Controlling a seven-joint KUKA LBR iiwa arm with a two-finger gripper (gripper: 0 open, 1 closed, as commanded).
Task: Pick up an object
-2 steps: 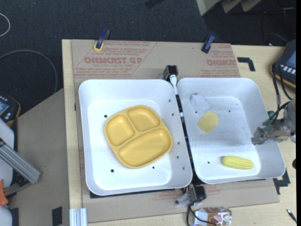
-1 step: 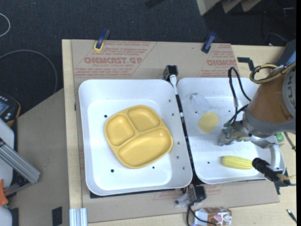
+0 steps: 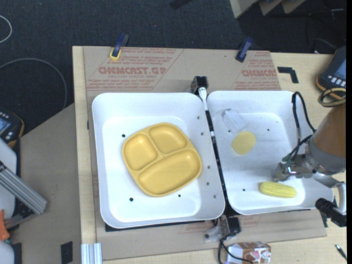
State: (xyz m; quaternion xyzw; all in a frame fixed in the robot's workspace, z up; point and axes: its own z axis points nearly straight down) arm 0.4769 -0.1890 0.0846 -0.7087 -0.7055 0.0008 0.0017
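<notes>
Gripper [image 3: 286, 172] is lowered into the right bin [image 3: 258, 99], just above the corn cob [image 3: 278, 189]; whether it is closed cannot be told. The cob lies on the bin floor, so the lift is judged not yet made.

dark carpet floor [image 3: 66, 15], cardboard-topped bench [image 3: 165, 65], alu rail [image 3: 22, 191] at left

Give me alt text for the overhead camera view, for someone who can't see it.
A grey robot arm's tool hangs low in the right white bin, just above a yellow toy corn cob, with a pale yellow disc farther back. The left white bin holds a yellow divided plate.
</notes>
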